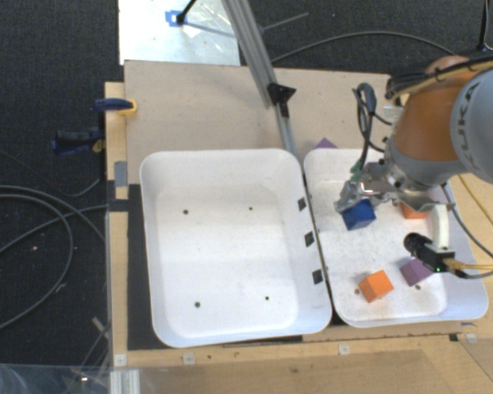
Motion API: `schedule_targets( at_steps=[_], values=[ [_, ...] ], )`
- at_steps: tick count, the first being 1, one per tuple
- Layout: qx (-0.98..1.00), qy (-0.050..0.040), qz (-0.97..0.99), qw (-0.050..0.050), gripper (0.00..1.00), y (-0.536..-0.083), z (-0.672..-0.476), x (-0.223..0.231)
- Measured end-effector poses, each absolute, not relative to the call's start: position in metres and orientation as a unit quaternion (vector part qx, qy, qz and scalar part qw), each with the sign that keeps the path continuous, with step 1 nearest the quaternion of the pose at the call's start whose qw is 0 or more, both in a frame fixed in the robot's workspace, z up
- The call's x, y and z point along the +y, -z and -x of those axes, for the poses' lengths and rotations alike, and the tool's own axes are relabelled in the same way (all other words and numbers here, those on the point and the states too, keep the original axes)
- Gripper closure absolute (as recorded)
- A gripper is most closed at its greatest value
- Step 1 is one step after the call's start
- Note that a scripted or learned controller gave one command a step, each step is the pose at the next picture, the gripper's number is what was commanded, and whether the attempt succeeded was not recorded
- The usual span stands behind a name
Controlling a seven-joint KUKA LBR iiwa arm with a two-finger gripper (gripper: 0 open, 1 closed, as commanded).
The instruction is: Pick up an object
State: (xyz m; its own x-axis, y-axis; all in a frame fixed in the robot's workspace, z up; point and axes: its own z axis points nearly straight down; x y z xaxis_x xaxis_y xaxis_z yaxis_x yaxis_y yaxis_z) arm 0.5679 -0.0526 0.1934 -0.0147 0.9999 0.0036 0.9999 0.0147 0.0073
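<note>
— Where is the small blue cube (359, 214)?
— In the right-hand shallow white plastic bin (394, 306), toward that bin's upper middle, right at the tip of the metal two-finger gripper (351, 203).
— Held?
— Probably; the cube sits against the fingertips, but the slant hides whether the jaws pinch it, so I cannot tell.
— What else lies near the cube?
— Below it, an orange cube (376, 286); to the lower right, a purple block (413, 271) — and an orange piece (413, 212) half hidden just right of it, under the grey arm with the orange band (448, 130). Left of the cube stands the left-hand white bin (160, 245).
</note>
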Motion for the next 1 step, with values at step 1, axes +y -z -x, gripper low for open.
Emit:
schedule_targets(
  at_steps=[1],
  values=[
    [0.712, -0.0022, -0.702, -0.001, 1.00, -0.2048, -0.5786, 0.0249]
  ],
)
